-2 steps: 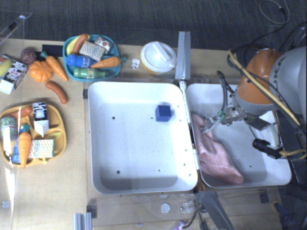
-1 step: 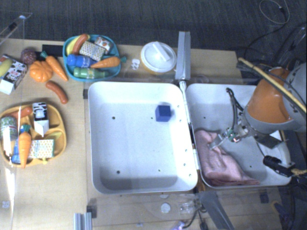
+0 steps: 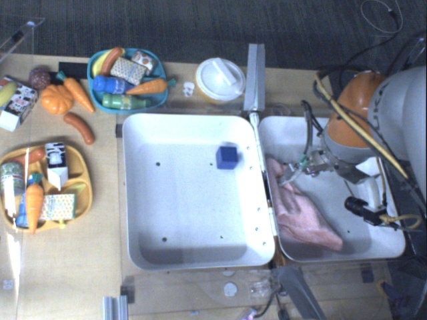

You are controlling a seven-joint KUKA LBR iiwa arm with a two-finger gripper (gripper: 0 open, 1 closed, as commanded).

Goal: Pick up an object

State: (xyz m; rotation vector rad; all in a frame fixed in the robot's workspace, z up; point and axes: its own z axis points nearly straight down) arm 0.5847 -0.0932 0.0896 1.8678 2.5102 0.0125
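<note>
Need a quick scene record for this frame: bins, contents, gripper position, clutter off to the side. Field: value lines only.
left bin: holds one blue cube, near its upper right corner
right bin: holds a pink cloth, lying along its left side
gripper: low in the right bin, at the cloth's upper end
gripper state: cannot tell
grasp: nothing seen held
arm: reaches in from the right, orange band over the right bin
bench, left side: blue bowl and yellow tray of toy food
above left bin: white lid
</note>
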